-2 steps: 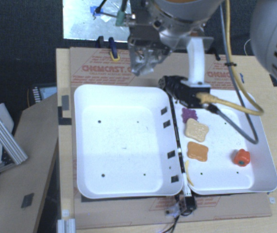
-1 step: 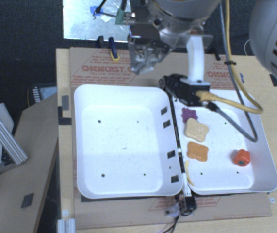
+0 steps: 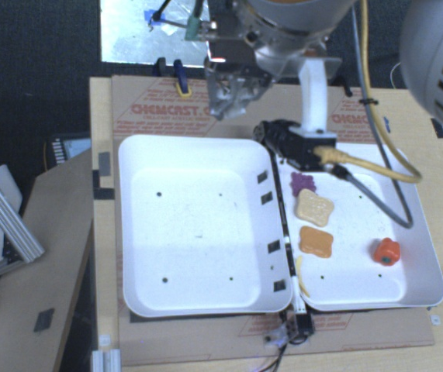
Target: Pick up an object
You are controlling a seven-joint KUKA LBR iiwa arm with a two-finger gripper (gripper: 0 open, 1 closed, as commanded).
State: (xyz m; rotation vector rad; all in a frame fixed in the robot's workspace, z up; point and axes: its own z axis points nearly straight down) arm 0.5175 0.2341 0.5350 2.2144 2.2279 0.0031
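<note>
The gripper (image 3: 233, 99) is seen above the far edge of the left bin (image 3: 190, 227); its state cannot be told, being blurred. A purple piece (image 3: 303, 183), two toast-like pieces (image 3: 315, 208) and an orange fruit (image 3: 386, 251) lie in the right bin (image 3: 415, 285).

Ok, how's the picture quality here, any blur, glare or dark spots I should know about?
In the camera view the gripper is smeared by blur and the arm is soft up close; the bins look bright but not blown out; the floor around the bench is dark; the toys, like the orange one, stay fairly sharp.
</note>
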